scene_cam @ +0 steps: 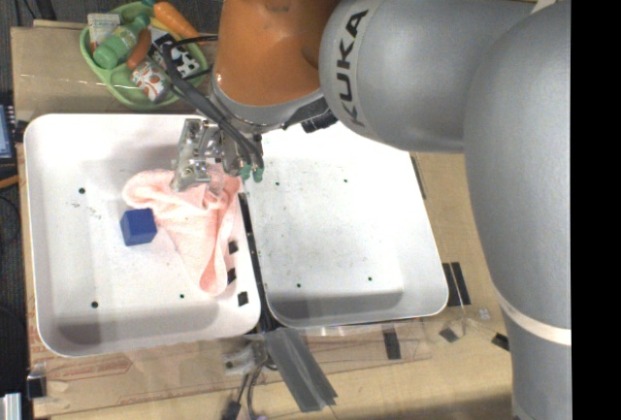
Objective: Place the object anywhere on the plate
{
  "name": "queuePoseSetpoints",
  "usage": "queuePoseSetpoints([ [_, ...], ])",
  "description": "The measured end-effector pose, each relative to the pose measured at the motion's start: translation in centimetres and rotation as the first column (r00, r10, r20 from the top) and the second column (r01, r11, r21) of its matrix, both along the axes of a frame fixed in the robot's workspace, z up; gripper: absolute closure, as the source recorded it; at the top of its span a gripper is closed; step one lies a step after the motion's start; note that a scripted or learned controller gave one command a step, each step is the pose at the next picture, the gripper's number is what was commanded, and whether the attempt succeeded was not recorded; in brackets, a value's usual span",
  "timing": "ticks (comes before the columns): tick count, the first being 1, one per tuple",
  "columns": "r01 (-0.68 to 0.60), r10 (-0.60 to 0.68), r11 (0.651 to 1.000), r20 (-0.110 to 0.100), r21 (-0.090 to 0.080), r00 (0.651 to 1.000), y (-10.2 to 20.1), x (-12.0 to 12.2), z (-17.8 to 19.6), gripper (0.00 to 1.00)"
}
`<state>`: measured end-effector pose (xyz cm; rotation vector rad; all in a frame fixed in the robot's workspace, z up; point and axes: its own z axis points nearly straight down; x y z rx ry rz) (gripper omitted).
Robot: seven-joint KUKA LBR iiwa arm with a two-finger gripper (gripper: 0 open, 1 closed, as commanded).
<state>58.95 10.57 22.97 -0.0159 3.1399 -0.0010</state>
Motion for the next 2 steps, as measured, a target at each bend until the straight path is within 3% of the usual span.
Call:
queuePoseSetpoints([
  [1,0.001,-0.001,1.000,0.000,0.000,1.000,5.07,-1.21,0.09,1.00],
  [2,0.001,-0.001,1.000,0.000,0.000,1.000,5.06,-1.21,0.10,0.00],
])
